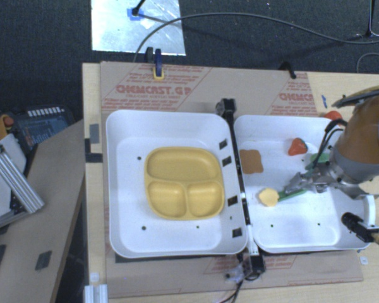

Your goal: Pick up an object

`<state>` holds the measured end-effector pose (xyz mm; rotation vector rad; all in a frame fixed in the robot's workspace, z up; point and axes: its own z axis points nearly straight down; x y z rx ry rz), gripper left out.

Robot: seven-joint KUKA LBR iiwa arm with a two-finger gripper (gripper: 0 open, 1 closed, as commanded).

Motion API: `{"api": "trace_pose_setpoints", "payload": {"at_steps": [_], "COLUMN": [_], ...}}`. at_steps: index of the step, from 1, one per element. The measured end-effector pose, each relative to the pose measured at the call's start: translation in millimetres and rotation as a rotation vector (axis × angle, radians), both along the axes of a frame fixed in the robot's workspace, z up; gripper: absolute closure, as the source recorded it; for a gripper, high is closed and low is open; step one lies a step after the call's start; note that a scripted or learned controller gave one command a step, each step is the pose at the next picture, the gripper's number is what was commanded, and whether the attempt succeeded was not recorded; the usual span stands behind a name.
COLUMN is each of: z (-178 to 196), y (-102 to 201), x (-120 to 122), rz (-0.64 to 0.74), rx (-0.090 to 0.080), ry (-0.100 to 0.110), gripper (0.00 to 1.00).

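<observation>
Gripper (pixel 298 183) sits low in the right bin (pixel 303 235) — finger state indeterminate. Yellow piece (pixel 268 197) lies just left of it, green item (pixel 292 192) between.

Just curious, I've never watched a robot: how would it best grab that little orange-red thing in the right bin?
Probably straight from above, the tool closing across the orange-red piece at its middle. It lies alone on the right bin floor, apart from the brown slab, with free space either side.
</observation>
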<state>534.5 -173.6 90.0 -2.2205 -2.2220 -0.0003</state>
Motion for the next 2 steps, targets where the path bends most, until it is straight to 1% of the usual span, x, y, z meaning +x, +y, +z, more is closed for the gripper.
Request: {"api": "trace_pose_setpoints", "payload": {"at_steps": [1,2], "z": [13.9,75.6], "y": [-0.5,-2.5], "x": [1.7,-2.1], "rz": [0.000,0.002], "rx": [-0.001,-0.002], "ry": [-0.005,-0.004], "gripper": [1.00,1.00]}}
